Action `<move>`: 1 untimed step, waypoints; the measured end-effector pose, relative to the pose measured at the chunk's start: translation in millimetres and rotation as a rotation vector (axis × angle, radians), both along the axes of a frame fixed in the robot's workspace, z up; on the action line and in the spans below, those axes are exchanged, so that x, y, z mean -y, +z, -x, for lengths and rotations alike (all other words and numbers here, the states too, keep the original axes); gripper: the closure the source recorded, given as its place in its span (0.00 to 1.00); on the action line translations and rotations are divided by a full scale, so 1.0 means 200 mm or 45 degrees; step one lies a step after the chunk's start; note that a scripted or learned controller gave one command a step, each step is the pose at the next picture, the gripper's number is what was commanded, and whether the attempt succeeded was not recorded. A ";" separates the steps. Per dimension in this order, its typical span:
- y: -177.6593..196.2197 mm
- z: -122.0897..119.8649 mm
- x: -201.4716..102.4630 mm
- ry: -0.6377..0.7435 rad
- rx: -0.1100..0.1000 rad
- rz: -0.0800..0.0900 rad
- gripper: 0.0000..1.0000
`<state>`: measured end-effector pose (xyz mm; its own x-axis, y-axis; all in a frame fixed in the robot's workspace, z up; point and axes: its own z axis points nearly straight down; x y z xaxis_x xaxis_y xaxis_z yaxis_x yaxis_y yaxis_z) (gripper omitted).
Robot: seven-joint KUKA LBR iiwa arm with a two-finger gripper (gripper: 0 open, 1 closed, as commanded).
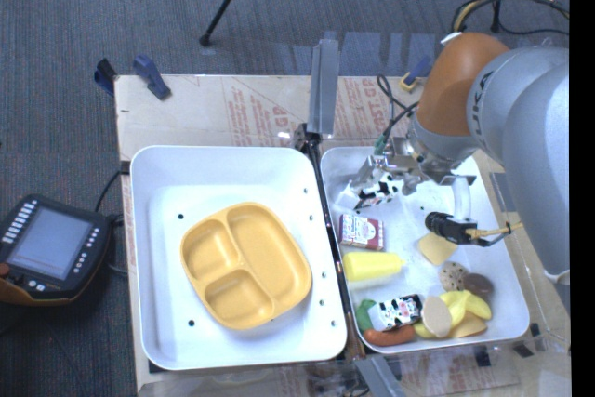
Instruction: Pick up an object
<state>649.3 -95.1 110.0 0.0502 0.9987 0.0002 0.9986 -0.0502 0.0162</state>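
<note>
**Camera view.** The gripper (385, 174) sits low over the far-left part of the right bin (500, 258), with the arm entering from the right. How wide the claw stands, and whether it has hold of anything, cannot be told, because metal parts and toy overlap there.

Immediately at its tip, on the side nearer the camera, lies a black-and-white cow figure (379, 192) — touching or merely beside, undetermined. Its long axis runs on a slant, lower left to upper right. It is judged the likeliest pick, being the closest item to the claw.

A red carton (361, 231) lies nearer the camera, then a yellow block (374, 267); both are apart from the cow. The remaining toy food crowds the near end of the bin, well apart from the claw.

**Surface:** the bin floor is white and smooth, with shallow walls. The left bin (163, 200) holds a yellow divided plate (246, 265).

**Room:** grey carpet, with a control pendant (46, 246) lying at left.
</note>
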 end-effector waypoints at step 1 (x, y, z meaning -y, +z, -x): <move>0.05 0.00 0.03 -0.004 0.001 0.009 1.00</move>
<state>650.3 -100.3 120.4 0.0535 0.9985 -0.0068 0.9984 -0.0534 0.0173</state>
